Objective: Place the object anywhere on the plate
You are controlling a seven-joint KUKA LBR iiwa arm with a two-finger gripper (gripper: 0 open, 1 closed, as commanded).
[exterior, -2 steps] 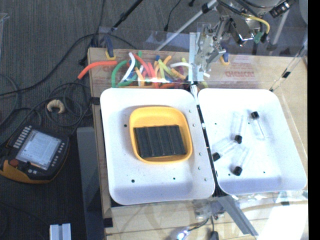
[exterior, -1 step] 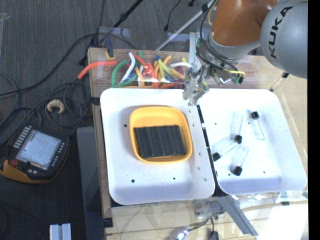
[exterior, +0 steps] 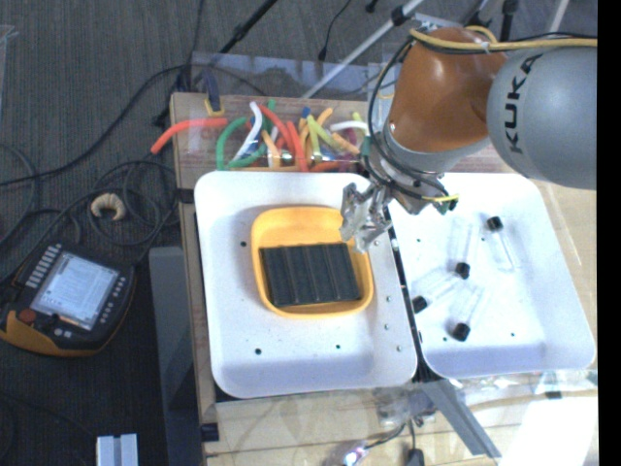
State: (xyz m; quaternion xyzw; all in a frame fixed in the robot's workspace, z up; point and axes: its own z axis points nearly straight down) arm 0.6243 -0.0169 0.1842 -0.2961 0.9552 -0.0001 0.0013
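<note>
Claw (exterior: 361,223) over plate (exterior: 267,229) rim at 2 o'clock; grip state unclear. Vials (exterior: 468,304) in right bin (exterior: 543,343): light, hard, slippery, roll-prone; grasp mid-barrel.

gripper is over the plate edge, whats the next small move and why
Probably ease the gripper left, toward the plate's middle, before any release. It hangs at the plate's right rim, near the divider between the bins. Whether it carries a vial is unclear; several vials lie in the right bin.
</note>
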